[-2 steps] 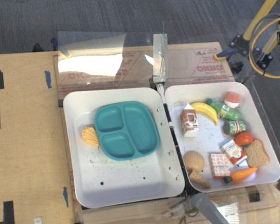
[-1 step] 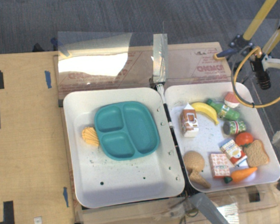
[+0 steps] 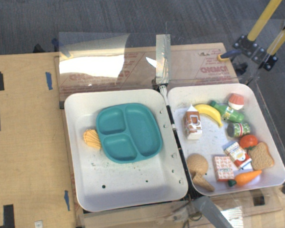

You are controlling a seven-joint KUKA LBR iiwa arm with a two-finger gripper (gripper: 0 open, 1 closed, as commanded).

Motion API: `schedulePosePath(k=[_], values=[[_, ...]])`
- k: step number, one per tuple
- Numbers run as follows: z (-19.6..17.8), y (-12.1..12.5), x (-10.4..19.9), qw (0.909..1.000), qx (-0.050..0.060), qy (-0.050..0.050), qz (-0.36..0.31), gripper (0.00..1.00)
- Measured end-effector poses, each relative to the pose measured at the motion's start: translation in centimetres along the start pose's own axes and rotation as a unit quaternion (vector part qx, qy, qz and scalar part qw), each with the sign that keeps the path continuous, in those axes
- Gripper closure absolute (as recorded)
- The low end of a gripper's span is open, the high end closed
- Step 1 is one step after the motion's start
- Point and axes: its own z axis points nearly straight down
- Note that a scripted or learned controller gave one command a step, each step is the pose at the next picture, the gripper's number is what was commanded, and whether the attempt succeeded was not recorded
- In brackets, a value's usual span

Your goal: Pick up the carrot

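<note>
The small orange plastic carrot (image 3: 246,177) lies at 5 o'clock in the right white bin (image 3: 269,125), just beside the bread slice (image 3: 262,156). Its long axis runs 8-to-2 o'clock. Gripper state: cannot tell.

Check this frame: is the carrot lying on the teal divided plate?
No, the carrot lies in the right bin near its front edge, while the teal plate sits in the left bin.

Yellow bars (image 3: 270,7) joined by black clamps (image 3: 254,49) seen at upper right; link to robot body cannot be told.
</note>
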Motion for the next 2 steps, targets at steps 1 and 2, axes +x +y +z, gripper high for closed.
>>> schedulePosePath(k=[1, 2], values=[[15.6, 1.2, -0.6, 0.9902, 0.002, -0.010, -0.140, 1.00], [22.7, -1.0, -5.2, 0.9902, 0.002, -0.009, -0.139, 1.00]])
